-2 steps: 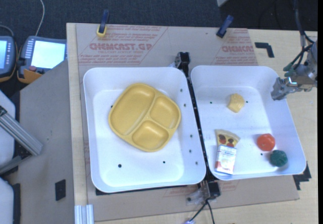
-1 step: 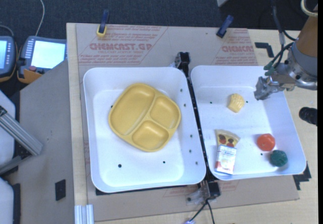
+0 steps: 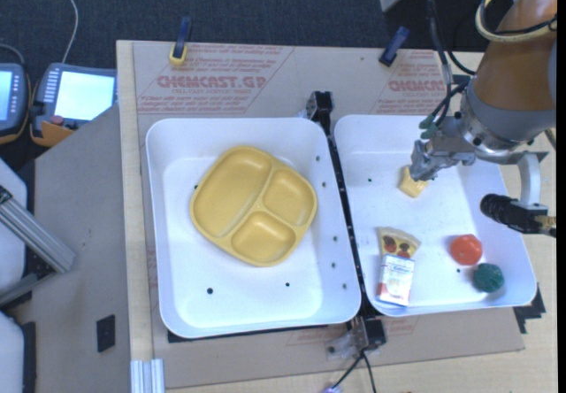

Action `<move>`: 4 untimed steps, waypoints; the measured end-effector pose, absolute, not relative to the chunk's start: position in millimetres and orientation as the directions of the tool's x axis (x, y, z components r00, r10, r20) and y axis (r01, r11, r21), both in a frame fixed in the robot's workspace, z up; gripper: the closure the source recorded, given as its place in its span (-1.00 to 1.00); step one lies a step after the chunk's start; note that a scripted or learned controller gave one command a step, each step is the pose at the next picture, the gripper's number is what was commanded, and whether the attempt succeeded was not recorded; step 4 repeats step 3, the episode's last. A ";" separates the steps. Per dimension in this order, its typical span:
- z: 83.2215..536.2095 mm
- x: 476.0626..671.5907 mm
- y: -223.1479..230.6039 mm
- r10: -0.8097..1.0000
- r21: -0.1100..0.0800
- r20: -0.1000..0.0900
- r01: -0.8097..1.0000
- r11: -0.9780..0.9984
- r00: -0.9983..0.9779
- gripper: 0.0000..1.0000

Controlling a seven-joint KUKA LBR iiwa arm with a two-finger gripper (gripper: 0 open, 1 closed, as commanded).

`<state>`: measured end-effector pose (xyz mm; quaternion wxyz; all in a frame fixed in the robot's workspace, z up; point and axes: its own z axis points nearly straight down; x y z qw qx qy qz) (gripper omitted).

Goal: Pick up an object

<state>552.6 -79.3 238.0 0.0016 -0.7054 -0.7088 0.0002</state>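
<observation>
Small pale-yellow block, right white bin's 11 o'clock corner; my gripper touching above, grip state I cannot tell.

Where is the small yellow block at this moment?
The small yellow block lies in the right bin, in its upper middle part, directly under the gripper and above the pizza slice toy.

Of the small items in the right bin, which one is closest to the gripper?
The pale yellow piece, directly beneath the gripper; the pizza slice, red ball and green ball lie nearer the front.
</observation>
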 end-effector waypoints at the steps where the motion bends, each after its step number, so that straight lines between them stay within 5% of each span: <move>1: 233.6 543.6 -18.5 1.000 -0.003 0.002 1.000 0.005 -0.005 1.00; 3: 238.5 542.0 88.3 1.000 0.001 0.001 1.000 0.003 -0.003 1.00; 4: 238.5 542.0 88.3 1.000 0.001 0.001 1.000 0.003 -0.003 1.00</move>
